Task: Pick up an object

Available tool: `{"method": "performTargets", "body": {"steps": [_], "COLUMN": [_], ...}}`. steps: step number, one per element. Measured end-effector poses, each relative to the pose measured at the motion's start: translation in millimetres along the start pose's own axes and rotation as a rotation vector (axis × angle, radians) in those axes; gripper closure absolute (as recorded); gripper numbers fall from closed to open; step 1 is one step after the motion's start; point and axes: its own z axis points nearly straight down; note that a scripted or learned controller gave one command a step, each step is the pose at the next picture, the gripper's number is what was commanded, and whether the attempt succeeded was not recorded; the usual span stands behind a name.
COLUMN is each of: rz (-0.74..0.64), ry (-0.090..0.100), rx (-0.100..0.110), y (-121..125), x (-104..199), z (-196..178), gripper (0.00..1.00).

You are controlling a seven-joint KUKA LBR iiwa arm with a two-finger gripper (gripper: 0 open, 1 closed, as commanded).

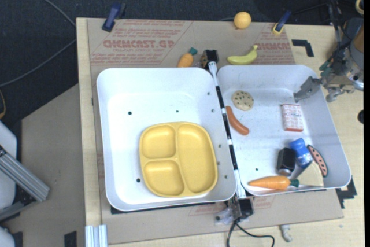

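The right bin [263, 81] holds a cookie [243, 100], a sausage [237, 121], a pink and white packet [292, 117], a blue can [299, 151], a small black object [285, 160], a carrot [270, 183] and a dark red oblong piece [318, 160]. My gripper [319, 91] hangs over the bin's upper right corner, up and to the right of the packet. Its two fingers stand apart with nothing between them. The arm comes in from the right edge.
A yellow divided plate [177, 158] lies in the left bin [115, 124]. Behind the bins on the cardboard lie a banana [243, 56], an orange ball [242, 20], a small orange toy [186, 59] and two blue clamps [113, 17] [281, 22].
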Motion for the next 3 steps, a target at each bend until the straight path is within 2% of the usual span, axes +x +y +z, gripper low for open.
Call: {"method": "performTargets", "body": {"steps": [1, 2, 3], "rz": [-0.001, -0.001, -0.003], "ry": [0.001, 0.0, 0.002], "rx": [-0.002, -0.005, -0.005], "y": [-4, -3, 10], "x": [9, 9, 103], "z": [116, 106, 51], "gripper": [0.0, 1.0, 1.0]}}
